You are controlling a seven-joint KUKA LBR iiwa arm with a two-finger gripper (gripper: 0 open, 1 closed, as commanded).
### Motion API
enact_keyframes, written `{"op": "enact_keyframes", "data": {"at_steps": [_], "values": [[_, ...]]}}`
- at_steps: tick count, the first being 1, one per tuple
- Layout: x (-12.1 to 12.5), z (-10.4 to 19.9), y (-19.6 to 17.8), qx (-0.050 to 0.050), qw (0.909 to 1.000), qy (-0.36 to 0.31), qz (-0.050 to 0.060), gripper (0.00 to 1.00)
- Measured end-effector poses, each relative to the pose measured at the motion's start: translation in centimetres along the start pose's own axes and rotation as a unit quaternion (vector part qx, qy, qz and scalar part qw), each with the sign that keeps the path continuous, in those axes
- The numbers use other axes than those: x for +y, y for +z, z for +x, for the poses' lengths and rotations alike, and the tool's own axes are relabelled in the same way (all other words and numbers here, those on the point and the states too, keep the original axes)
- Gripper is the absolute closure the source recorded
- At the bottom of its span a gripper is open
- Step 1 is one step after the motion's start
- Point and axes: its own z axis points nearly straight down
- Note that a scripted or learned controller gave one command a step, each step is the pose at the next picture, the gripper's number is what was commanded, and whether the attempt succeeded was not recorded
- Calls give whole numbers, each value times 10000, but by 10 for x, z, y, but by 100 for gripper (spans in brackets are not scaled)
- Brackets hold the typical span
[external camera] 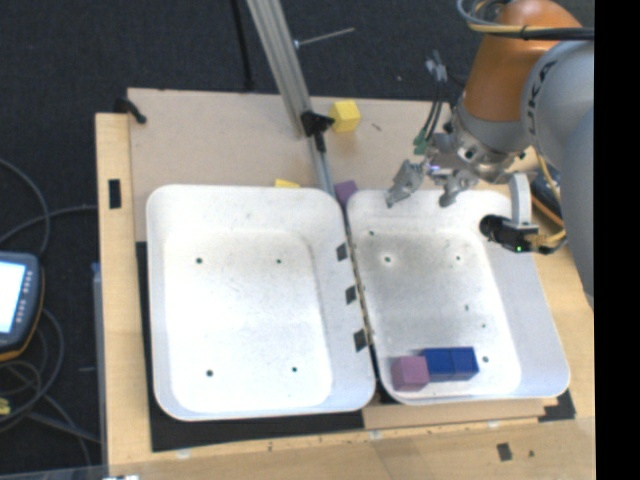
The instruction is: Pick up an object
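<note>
Even, fairly bright overhead light washes the white bins pale, casting only faint shadows. The picture is soft and grainy, the dark floor nearly black.

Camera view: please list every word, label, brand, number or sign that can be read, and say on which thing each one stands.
No text can be read anywhere in this view.
The handheld device at the left edge has a lit screen, but its content is too blurred to read.
The bins, the blue block, the purple block and the end effector carry no visible lettering.
</note>
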Motion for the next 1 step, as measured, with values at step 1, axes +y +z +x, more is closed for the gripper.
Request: {"op": "enact_keyframes", "data": {"at_steps": [1], "values": [[-95, -33, 2, 1, 10000, 42, 16, 0]]}}
